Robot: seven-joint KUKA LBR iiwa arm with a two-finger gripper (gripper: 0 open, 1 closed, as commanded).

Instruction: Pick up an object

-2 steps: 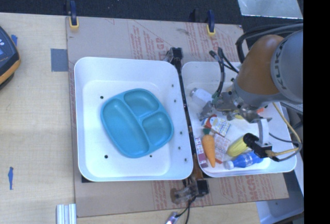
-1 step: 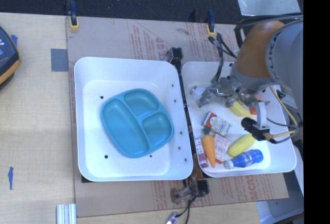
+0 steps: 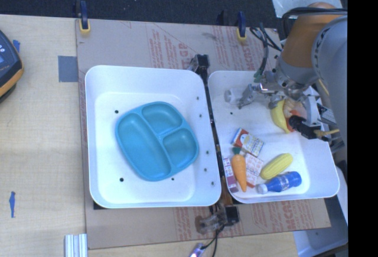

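Bottle [image 3: 282, 182], blue with a white cap, lies on its side at the near edge of the right bin [image 3: 322, 191], just below a yellow corn cob [image 3: 276, 165]. Left of these an orange carrot [image 3: 238, 172] lies against a small printed box [image 3: 248, 143] and another flat packet [image 3: 253, 166], all crowded in the bin's near half. A banana [image 3: 279, 117] sits farther back, partly covered by the arm's wrist [image 3: 298, 81]. The left bin [image 3: 147, 75] holds a blue divided plate [image 3: 156, 140], flat and centred.

Reaching in from the right, the grey arm with its orange band [image 3: 307, 28] hangs over the far part of the right bin. Its gripper [image 3: 236, 98] points left, low over bare white floor near the bin's far left corner, well apart from the carrot and box. Whether its fingers are spread or closed cannot be told from this angle, and nothing is seen between them
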